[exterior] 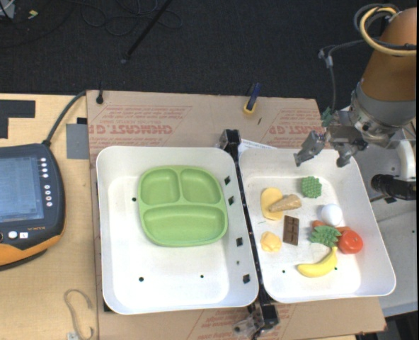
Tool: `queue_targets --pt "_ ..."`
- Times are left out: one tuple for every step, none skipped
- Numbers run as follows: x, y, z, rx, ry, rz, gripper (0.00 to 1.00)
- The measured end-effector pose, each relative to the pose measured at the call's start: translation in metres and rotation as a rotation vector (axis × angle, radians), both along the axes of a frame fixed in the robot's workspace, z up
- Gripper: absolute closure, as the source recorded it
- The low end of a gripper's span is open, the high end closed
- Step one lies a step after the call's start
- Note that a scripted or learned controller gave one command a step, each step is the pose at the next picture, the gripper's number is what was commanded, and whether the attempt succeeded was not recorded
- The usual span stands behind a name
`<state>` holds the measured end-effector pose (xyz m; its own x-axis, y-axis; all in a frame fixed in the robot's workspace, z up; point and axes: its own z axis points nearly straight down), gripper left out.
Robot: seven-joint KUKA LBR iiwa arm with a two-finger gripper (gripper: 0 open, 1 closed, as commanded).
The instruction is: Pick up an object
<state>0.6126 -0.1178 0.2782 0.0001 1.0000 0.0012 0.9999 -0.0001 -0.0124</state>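
My gripper hangs above the far edge of the right bin, its two fingers spread apart with nothing between them, so it is open. Below it in that bin lie toy foods: a green broccoli piece, a tan bread wedge on a yellow piece, a white egg, a brown chocolate bar, a red tomato, a green leafy piece, a banana and a small yellow chunk.
The left bin holds a green divided plate. A teach pendant lies at the far left of the bench. A blue and yellow clamp sits on the cardboard behind the bins.
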Motion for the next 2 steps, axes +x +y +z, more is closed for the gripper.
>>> queue_targets --pt "0.002 0.000 0.006 -0.002 -0.012 0.001 0.00" --pt "-0.002 -0.001 -0.058 0.000 -0.003 0.001 0.00"
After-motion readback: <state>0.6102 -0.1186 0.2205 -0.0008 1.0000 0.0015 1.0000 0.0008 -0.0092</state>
